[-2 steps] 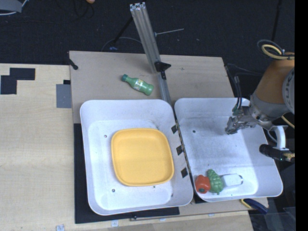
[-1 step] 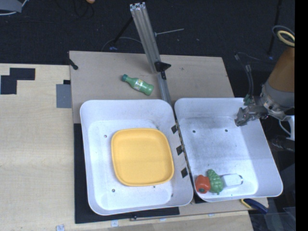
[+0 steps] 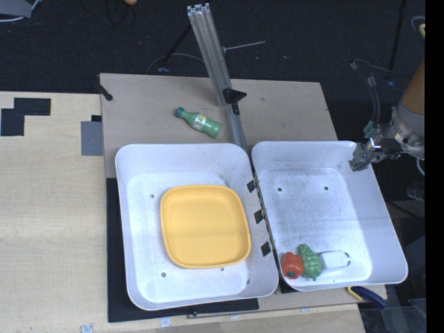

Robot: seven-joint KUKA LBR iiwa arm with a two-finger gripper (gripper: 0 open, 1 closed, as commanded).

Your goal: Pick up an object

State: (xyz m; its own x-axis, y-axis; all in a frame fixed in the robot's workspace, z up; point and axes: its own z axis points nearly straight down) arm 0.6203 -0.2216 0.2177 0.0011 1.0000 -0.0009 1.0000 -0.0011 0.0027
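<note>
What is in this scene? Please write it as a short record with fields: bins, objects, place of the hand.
left bin: holds a yellow plate, lying flat
right bin: holds a red and green toy and a white object, near its front edge
outside the bins: a green bottle lies on its side on the bench, behind the left bin
hand: over the far right corner of the right bin, nothing seen between its fingers
task state: no object picked up yet
</note>
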